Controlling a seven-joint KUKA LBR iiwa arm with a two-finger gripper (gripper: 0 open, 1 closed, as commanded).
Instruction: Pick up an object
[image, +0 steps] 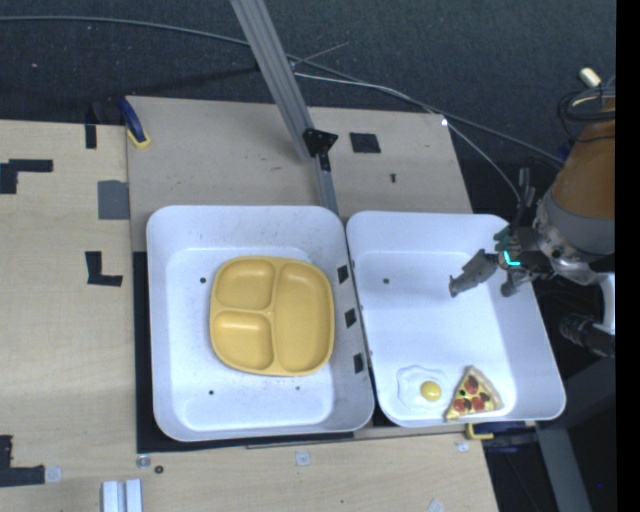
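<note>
While the fried egg (421, 386) and pizza slice (473, 393) lie in the right bin (400, 240), the end effector (487, 277) hovers spread apart, gripping nothing.

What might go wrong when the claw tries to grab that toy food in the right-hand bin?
1. The fried egg and pizza slice lie flat on the floor of the right bin, so the claw may slide over them.
2. Both sit close to the bin's near wall, and the pizza slice is near its corner, so the claw could bump the rim.
3. They lie close together; grabbing one may shove the other.
</note>
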